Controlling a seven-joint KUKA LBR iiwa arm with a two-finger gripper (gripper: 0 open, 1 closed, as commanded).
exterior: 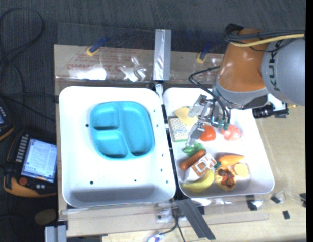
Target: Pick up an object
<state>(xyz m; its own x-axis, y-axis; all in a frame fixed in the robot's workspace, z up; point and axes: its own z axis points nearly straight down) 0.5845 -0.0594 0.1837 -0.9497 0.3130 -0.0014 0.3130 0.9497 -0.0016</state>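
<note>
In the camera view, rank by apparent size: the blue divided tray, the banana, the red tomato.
Largest to smallest:
1. blue divided tray
2. banana
3. red tomato, partly covered by the end effector, so its size is less sure.

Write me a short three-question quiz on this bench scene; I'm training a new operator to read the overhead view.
1. True or false: the blue three-compartment plastic tray lies in the right white bin.
2. Which item lies nearest the gripper? A) the yellow toy banana B) the red toy tomato C) the blue tray
3. Fill in: the banana lies at the right bin's ___ edge, the side nearest the camera.

Key: 1 false, it lies in the left white bin; 2 B; 3 front.
</note>
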